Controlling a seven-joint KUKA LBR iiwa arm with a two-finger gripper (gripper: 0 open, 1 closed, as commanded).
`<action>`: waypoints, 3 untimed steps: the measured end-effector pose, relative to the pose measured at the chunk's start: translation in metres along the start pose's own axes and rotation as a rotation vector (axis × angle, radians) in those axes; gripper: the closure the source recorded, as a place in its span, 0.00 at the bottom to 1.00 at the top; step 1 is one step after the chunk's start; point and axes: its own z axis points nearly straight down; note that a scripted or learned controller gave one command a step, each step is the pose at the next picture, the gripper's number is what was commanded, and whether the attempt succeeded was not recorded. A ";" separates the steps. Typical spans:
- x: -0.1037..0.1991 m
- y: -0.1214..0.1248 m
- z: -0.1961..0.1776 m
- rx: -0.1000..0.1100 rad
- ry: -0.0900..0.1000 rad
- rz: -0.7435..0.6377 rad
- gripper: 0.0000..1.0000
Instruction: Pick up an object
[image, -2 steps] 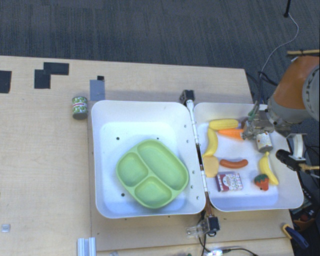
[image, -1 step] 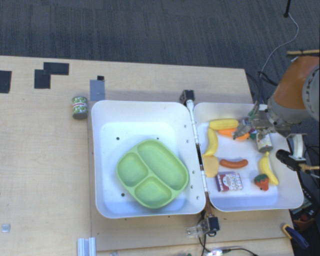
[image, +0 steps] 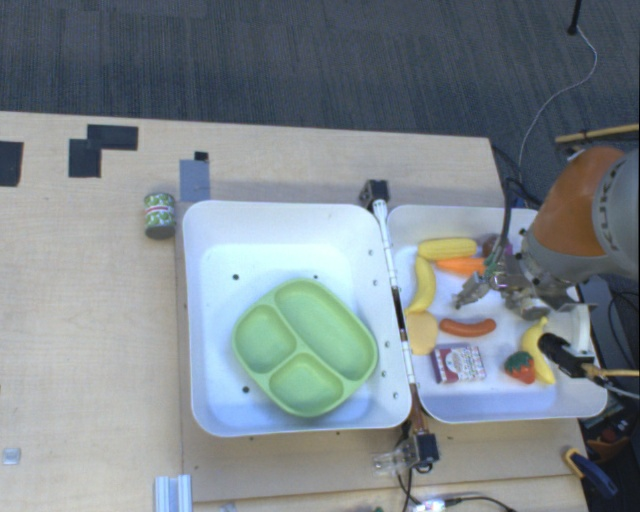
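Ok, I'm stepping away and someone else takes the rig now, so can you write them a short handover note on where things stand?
Gripper: low in the right bin, fingers spread, nothing between them.
Right bin: two bananas at the left and far side, a carrot just left of the gripper, a sausage just in front of it, a small red packet and a strawberry nearer the front.
Left bin: a green divided plate.
Done: the arm has reached the toys.
Left: close on one, probably the carrot or sausage, and lift it.
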 end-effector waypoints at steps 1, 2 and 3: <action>0.037 -0.029 -0.001 -0.002 -0.004 0.002 0.00; 0.036 -0.027 -0.012 -0.008 -0.005 0.000 1.00; 0.101 -0.064 -0.098 0.004 -0.002 0.000 1.00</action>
